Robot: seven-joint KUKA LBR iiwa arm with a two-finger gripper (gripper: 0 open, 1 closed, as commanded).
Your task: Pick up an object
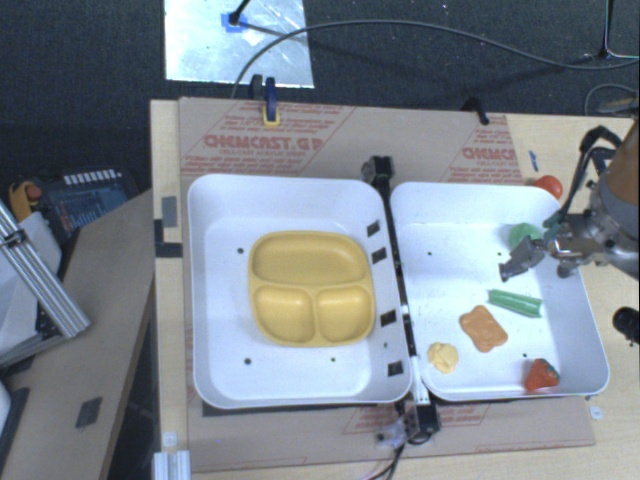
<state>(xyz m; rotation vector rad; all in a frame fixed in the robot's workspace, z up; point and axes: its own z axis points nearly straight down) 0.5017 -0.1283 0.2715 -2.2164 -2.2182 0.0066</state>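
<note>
Claw (522, 260) first: it hangs over the right bin (440, 218), reaching in from the right side, and its dark fingers point down and leftward toward the bin floor. From this slanted look down I cannot tell whether it is released or clenched; the tips blur together against the white, and nothing shows plainly between them. It sits just beside a green rounded piece (522, 234), which lies partly behind my wrist near the bin's far right corner; whether I touch it I cannot tell.

Counting what lies in the right bin: one green rounded piece by my claw, one long green piece (515, 303) lying flat just below the claw, one orange-brown flat piece (483, 328) near the middle, one small pale yellow piece (442, 357) near the bin's near left corner, and one red piece (542, 374) with a green bit on it at the near right corner. These five are well apart from each other. One more red-orange round thing (547, 185) sits on the far right rim or just outside it; which, I cannot tell.

The left bin (220, 298) holds one thing: a yellow divided tray (310, 286) with three compartments, lying flat in the middle.

Both bins rest side by side on one brown cardboard sheet (300, 140) with red lettering, spread over the desk (560, 138).
</note>
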